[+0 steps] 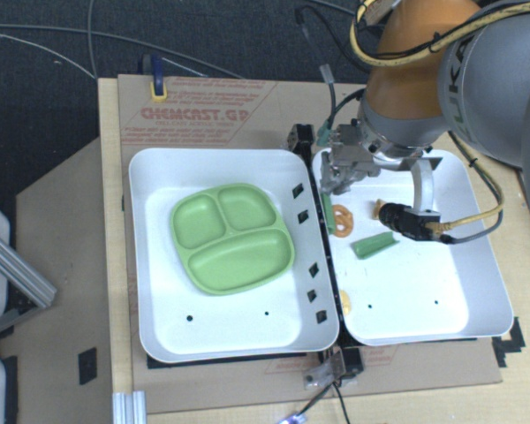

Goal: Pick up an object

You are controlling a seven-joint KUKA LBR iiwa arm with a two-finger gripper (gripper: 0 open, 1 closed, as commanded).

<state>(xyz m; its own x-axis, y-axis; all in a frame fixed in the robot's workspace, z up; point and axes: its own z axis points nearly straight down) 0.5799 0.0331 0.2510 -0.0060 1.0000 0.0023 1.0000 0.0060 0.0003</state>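
At the far left corner of the right bin (424, 294), close against the wall it shares with its neighbour, the gripper (333, 184) hangs from the grey arm (503, 78), which reaches in from the view's right. From this slanted overhead view I cannot tell whether the gripper is open or closed, and nothing can be seen held in it.

A small brown pretzel (342, 221) lies flat on the bin floor just beside the gripper tip, on its near side, and close to the dividing wall. No contact between the two can be made out. A green block (374, 245) lies at a slant a little to the view's right of the pretzel and slightly nearer, close to it but apart. A tiny yellow piece (344, 304) sits well nearer still, right against the same wall. That shared wall and its row of black clips (302, 213) crowd the pretzel on the view's left.

Over in the left bin (159, 312), a green divided plate (234, 237) lies flat near the middle. Both bins rest on a cardboard sheet (203, 113) with red print.
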